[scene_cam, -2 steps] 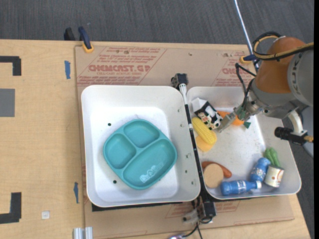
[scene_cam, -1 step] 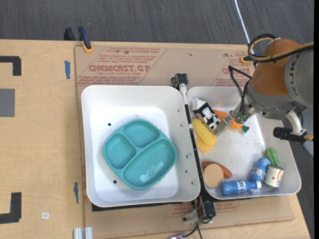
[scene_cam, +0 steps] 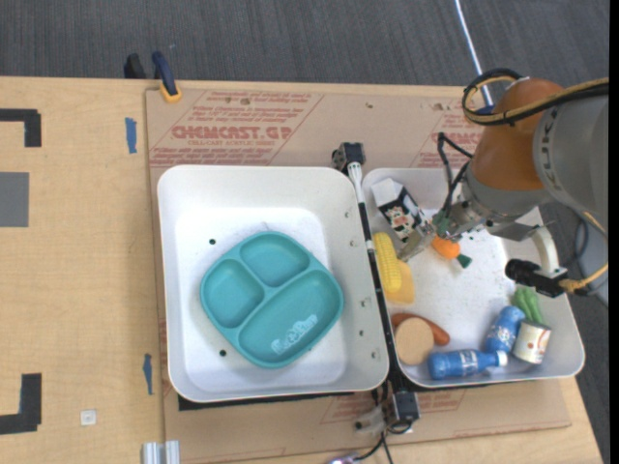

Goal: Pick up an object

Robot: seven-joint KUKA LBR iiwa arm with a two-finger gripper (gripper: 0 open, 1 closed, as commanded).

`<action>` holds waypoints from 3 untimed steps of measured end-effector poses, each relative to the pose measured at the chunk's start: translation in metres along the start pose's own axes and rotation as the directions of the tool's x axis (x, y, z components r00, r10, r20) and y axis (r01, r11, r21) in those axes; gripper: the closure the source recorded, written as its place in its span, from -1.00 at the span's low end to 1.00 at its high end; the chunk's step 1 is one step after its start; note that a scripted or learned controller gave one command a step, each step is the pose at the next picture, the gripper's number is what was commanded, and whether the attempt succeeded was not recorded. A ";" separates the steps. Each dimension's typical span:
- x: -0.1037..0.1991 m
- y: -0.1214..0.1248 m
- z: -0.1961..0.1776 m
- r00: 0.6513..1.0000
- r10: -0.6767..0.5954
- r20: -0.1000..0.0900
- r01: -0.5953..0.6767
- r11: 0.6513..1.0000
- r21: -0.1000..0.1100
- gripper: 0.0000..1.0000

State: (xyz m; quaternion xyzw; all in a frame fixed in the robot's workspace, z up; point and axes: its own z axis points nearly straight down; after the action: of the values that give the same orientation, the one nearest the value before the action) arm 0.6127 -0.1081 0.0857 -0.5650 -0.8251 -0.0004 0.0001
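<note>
A grey robot arm (scene_cam: 571,153) with an orange band reaches in from the right over the right-hand bin (scene_cam: 566,356), its pincer (scene_cam: 433,232) lowered into the bin's upper left part, among the clutter there; whether the pincer is released or clenched cannot be told from this angle. A small carrot (scene_cam: 447,248) with a green top lies just beside the pincer's tip, and a yellow corn cob (scene_cam: 392,267) rests along the bin's left wall, close below it. Nearer the front of the same bin lie a round tan disc (scene_cam: 414,339), two blue cans (scene_cam: 481,351), a small white cup (scene_cam: 533,343) and a green piece (scene_cam: 527,302) by the right wall. The left-hand bin (scene_cam: 184,201) holds a teal divided plate (scene_cam: 272,299) with three compartments. Both bins sit side by side on a cardboard sheet (scene_cam: 242,124) spread over the wooden worktop (scene_cam: 68,259).
</note>
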 end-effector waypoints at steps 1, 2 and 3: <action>-0.002 0.001 -0.012 1.000 0.001 0.005 -0.001 1.000 -0.004 1.00; -0.002 0.001 -0.011 1.000 0.001 0.004 -0.001 1.000 -0.004 -1.00; -0.002 0.001 -0.022 1.000 0.001 0.007 -0.001 1.000 -0.007 1.00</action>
State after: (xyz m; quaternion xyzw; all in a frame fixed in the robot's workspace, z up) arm 0.6148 -0.1098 0.1075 -0.5655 -0.8247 -0.0013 -0.0045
